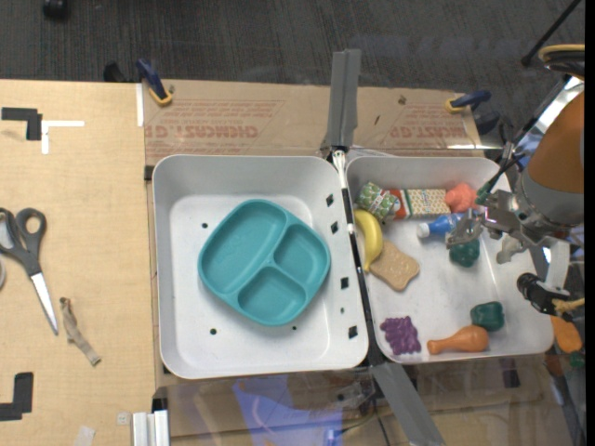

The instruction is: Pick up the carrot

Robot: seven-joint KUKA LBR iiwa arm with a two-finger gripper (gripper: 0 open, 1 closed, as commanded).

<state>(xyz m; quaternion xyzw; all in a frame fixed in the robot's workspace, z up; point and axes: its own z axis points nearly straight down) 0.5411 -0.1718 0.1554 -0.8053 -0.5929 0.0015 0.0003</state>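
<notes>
Camera view: two white bins are seen side by side on the bench, and the task's business lies wholly in the right bin [521, 305]. The carrot [459, 342] is found on that bin's floor close to its near wall, just right of a purple grape bunch [401, 334] and just below-left of a dark green pepper [487, 316]. It lies nearly level across the picture, its fat orange end toward the pepper and its narrow pale end toward the grapes, so its long axis runs roughly along the near wall.

The gripper [469, 235] is seen over the far half of the same bin, entering from the right, beside a blue-and-white bottle [434, 228] and above a small teal item [465, 253]. Whether the jaws are parted or closed cannot be told; the metal parts are tangled against the things beneath, and nothing is seen gripped in them.

From the gripper the carrot lies toward the near wall and hardly at all to either side, with bare bin floor between the two. The coming move is therefore judged to be a travel toward the near wall followed by a descent, with the jaws best set across the carrot's short width. The pepper and the near wall are both close enough that a crowded approach may be expected.

The left bin holds a teal divided plate [265, 263], which plays no part.
</notes>
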